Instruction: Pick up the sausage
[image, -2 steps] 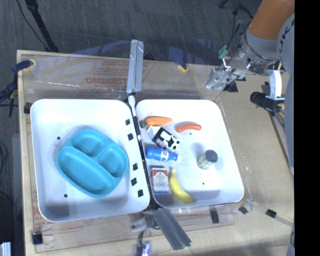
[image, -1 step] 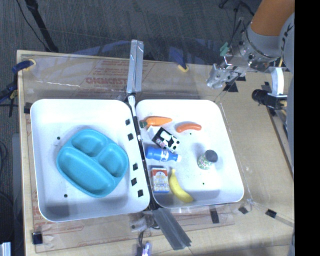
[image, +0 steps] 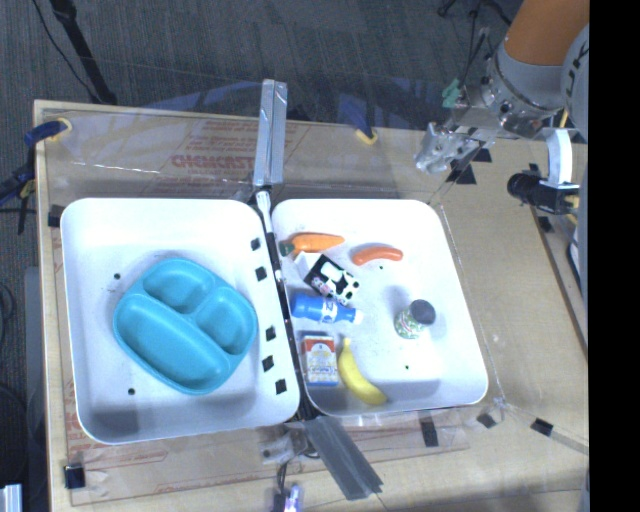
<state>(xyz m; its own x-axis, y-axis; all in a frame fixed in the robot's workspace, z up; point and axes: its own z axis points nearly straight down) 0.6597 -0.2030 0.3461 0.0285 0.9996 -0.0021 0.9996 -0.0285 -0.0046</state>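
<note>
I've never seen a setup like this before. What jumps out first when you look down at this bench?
The big bright blue divided plate in the left bin catches the eye first. Next comes the colourful clutter in the right bin: an orange-red sausage near the far edge, a carrot to its left, and a yellow banana at the near edge. The gripper hangs above the bench beyond the right bin's far corner.

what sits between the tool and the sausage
In the camera view, only bare bench and the right bin's far rim lie between the tool and the sausage.
</note>
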